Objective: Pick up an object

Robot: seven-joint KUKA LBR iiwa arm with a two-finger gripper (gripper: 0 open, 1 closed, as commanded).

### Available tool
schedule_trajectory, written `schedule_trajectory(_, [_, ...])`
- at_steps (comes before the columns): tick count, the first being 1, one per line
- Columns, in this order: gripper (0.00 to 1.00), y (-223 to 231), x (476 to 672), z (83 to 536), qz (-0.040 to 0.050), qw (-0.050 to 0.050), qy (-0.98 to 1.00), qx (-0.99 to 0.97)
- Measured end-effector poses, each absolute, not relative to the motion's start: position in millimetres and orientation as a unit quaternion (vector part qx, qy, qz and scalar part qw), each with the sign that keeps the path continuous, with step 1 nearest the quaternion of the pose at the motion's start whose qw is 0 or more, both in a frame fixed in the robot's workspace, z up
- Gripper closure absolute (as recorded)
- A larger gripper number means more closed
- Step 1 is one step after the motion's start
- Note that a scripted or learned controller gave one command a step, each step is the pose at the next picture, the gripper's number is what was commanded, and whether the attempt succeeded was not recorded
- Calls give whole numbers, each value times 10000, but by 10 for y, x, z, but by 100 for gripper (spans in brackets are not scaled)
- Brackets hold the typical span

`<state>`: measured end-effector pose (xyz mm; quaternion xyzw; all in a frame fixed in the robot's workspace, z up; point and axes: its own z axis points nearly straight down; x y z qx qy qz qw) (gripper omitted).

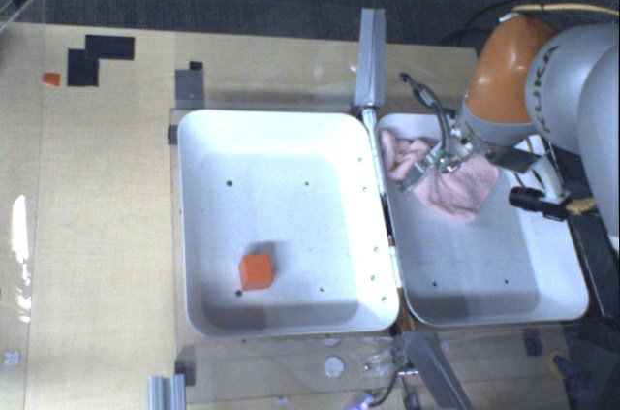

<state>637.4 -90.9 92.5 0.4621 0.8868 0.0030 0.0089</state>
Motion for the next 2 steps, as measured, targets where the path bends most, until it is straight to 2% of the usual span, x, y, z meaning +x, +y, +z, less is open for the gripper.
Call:
schedule_trajectory(1, [100,-905,6413,1072,51,152,8871,4613])
schedule_trajectory(2, [100,-447,6704,1868,25,41,7967,6043])
